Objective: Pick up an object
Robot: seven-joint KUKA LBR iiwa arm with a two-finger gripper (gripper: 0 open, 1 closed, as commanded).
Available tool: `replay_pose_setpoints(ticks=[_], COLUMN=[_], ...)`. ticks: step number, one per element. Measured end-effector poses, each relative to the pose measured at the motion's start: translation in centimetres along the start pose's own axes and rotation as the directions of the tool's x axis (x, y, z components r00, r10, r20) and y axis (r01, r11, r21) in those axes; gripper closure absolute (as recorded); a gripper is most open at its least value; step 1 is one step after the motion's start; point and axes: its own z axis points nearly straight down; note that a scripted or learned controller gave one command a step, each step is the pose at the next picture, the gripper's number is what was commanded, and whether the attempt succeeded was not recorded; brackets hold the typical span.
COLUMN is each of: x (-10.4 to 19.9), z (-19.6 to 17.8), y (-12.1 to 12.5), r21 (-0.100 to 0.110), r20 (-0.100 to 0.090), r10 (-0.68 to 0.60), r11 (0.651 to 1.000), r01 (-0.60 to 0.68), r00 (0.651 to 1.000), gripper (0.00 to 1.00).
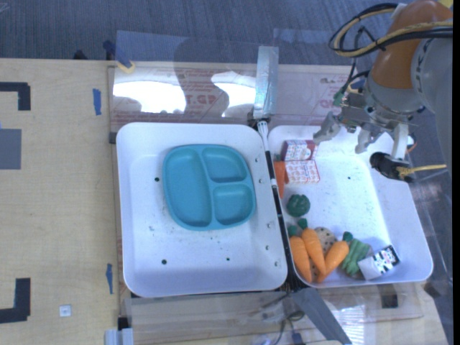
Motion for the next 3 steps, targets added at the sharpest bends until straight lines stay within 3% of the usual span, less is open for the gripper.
replay_pose_setpoints(ticks=[1,2,3], x=[2.0,1.7,-1.3], z=[9.4,8.9,8.9], y=[0.6,-2.0,-16.3], r21=[0.029,-0.009,0.011], r20=[-0.001,-0.002,0.0], r10=[-0.109,-0.095,-0.058], r11=[0.994,0.995,0.998], r01=[0.109,0.095,0.058], r00=[0.994,0.996,0.998], gripper=[0.0,0.0,0.0])
